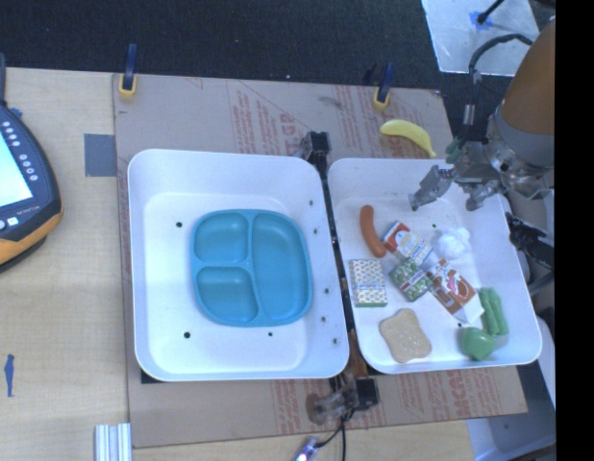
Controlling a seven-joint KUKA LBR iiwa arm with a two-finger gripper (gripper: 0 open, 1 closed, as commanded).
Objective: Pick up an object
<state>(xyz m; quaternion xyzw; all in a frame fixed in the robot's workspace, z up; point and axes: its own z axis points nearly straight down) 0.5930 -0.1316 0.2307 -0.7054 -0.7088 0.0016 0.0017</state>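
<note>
Nearest the camera, along the front of the right bin (528, 301), lay a slice of toast (405, 335) and a green pepper (482, 327); just behind them sat a small patterned packet (368, 282) and a cluster of snack packets (424, 269) that touched and overlapped, with a sausage (372, 230) lying apart toward the bin's left wall. The left bin (153, 257) held a blue divided plate (251, 266). Farther back, the gripper (456, 187) hung over the rear of the right bin with its fingers spread apart and nothing between them. A banana (408, 134) lay beyond the rim on the bench. No object had yet been picked. A descent into the packet cluster risked a finger landing on an overlapping edge and skidding off, or lifting two items. The sausage and the toast offered bare floor around them; the pepper lay near the right rim, leaving little finger clearance there.
</note>
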